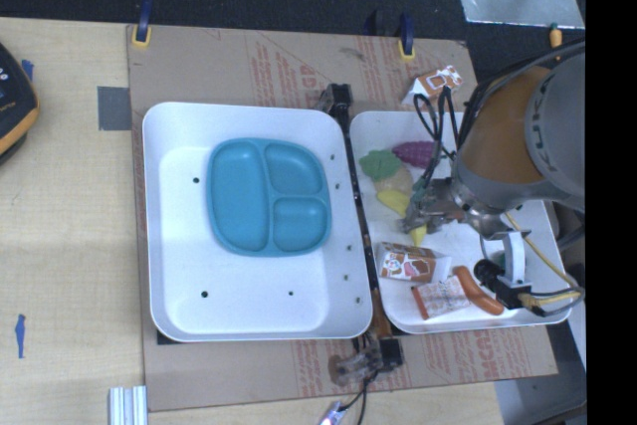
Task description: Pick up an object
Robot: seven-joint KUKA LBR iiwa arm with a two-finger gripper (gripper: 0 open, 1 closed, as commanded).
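1. Nearest the camera, at the front of the right bin [393, 314]: an orange sausage-looking piece [479, 291], a small red-and-white packet [439, 297] and a brown snack pack [407, 264]. All lie flat, close together, none stacked.

2. A bit further back in that bin, the end effector [430, 205] sits low, pretty much over a yellow piece [395, 200]. Can't tell if the end effector is open or closed; it's a dark blob from this angle, and I see nothing I'd call held.

3. The relation that matters, as I read it: the yellow piece pokes out just left of the end effector, touching or nearly so, with its long axis slanting from upper left to lower right. That looks like the target. The arm [518, 139] comes in from the right, so the piece lies on its far side.

4. Right behind the yellow piece: a green piece [377, 162] and a purple one [415, 152], both near enough to get bumped, I'd guess.

5. Left bin [159, 214]: just a blue tray [269, 195], well apart from the action.

6. Furthest back, a small carton [438, 80] sits on the counter [60, 244] behind the right bin.
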